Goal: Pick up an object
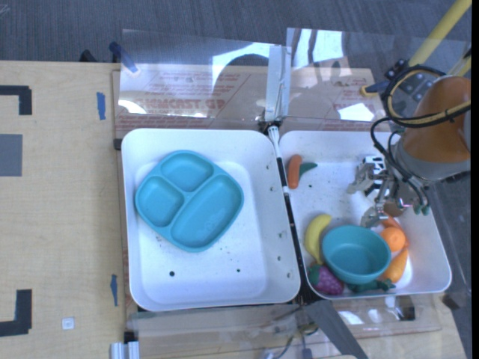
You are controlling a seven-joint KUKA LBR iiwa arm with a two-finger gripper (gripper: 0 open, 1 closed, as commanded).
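Nearest the camera, at the near edge of the right bin, a purple bunch of toy grapes sits tucked against a teal bowl, with a yellow banana touching the bowl's left side and an orange fruit and an orange carrot-like piece crowded on its right. A second toy carrot lies alone at the far left of that bin, well apart from the cluster. The left bin carries a teal divided plate. The gripper hangs low just beyond the bowl's far rim, close above the orange fruit; whether its jaws are wide or narrow cannot be told, since metal, cables and glare blur together. Nothing is visibly between them. The likely target is the orange fruit or a neighbour, and the risk lies in the crowding: a finger could land on the bowl's rim and tip or shove it, or a round fruit could squirt sideways from a closing grip. Dangling cables near the wrist might also drag across the toys.
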